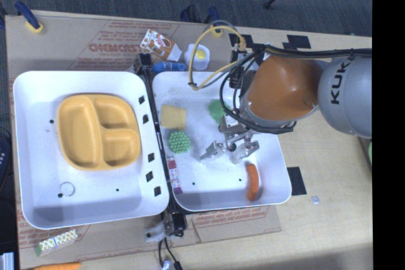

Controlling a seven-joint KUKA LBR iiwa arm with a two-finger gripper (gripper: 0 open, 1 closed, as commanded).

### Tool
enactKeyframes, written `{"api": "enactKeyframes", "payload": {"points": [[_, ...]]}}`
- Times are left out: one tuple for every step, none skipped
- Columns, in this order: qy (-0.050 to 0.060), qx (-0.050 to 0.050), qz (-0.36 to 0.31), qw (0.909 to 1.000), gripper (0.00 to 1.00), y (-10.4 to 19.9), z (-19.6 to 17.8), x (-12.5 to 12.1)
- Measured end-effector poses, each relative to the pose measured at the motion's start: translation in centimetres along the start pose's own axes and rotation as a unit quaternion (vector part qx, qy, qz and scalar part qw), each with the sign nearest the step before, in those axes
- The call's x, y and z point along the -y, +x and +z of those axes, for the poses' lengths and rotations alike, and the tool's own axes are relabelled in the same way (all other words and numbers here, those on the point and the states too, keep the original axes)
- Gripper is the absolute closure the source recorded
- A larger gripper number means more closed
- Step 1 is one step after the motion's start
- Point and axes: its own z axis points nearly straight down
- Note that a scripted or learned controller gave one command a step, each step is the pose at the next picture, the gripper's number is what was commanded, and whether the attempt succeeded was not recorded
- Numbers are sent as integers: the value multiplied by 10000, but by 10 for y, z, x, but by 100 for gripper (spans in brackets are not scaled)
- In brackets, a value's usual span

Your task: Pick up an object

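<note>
My gripper (230, 149) hangs low over the middle of the right bin (202, 185), its fingers spread open with nothing between them. To its left lie a green bumpy ball (179, 141) and a pale yellow block (172, 116). A green piece (216, 110) is partly hidden under the orange wrist band at the bin's back. An orange sausage-shaped object (252, 181) lies just below and right of the gripper, near the bin's front right corner.
The left bin (38, 136) holds a yellow divided plate (98, 131). Behind the bins lie a snack packet (155, 42) and a yellow-capped item (200, 57). Cables loop over the right bin's back edge. A wrapper (57, 240) lies at the bench's front left.
</note>
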Motion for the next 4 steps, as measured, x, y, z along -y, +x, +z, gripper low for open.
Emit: {"api": "enactKeyframes", "payload": {"points": [[-6, 1, -2456, 9694, 0, -24, 0, -1], [-25, -4, -2765, 9610, 0, 12, -15, -28], [-7, 5, -2689, 9632, 0, -21, 0, 57], [-22, 5, -3569, 9342, 0, -53, 1, -24]]}}
